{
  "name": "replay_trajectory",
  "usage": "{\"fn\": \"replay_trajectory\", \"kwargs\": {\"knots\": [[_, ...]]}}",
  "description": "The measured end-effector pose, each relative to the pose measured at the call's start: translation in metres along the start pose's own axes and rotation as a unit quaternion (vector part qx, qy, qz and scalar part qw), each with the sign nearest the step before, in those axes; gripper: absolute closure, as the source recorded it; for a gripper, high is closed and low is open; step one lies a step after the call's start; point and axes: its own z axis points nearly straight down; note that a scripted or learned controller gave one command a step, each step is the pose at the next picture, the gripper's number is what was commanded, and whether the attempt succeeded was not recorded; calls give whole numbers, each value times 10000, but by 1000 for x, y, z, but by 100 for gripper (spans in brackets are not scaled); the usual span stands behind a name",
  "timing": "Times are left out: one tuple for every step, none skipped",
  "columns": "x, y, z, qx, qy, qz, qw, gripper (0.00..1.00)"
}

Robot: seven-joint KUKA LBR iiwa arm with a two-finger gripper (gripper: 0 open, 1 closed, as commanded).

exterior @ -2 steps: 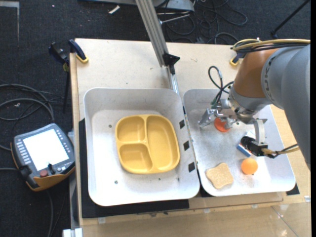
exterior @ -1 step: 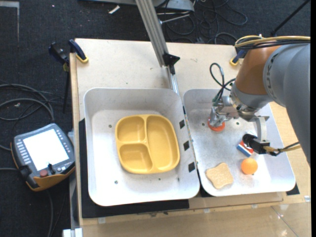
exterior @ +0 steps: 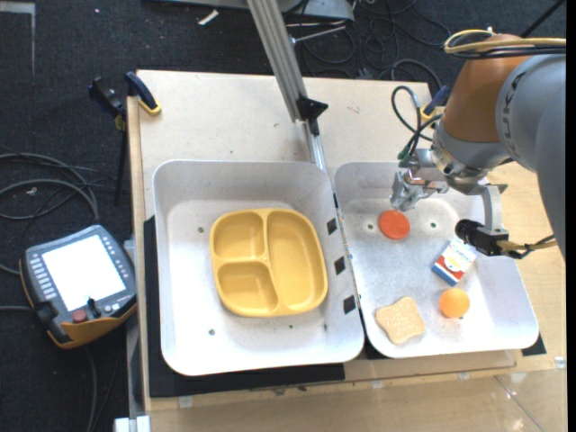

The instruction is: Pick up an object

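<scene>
In the right bin (exterior: 504,318) lie a flat red round object (exterior: 394,225), a small white and blue carton (exterior: 454,263), an orange ball (exterior: 454,304) and a tan slice of toast (exterior: 400,320). My gripper (exterior: 407,195) hangs low over the back of this bin, just above and behind the red round object. Nothing shows between its fingers.
The left bin (exterior: 180,196) holds a yellow three-compartment plate (exterior: 268,261). A slanted metal rail (exterior: 281,52) crosses the bench behind the bins. A teach pendant (exterior: 76,282) lies on the floor at the left. Cables trail from the arm's wrist.
</scene>
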Motion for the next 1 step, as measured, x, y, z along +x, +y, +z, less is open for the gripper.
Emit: {"fn": "replay_trajectory", "kwargs": {"knots": [[3,6,-44,8,2,-1,10000,100]]}}
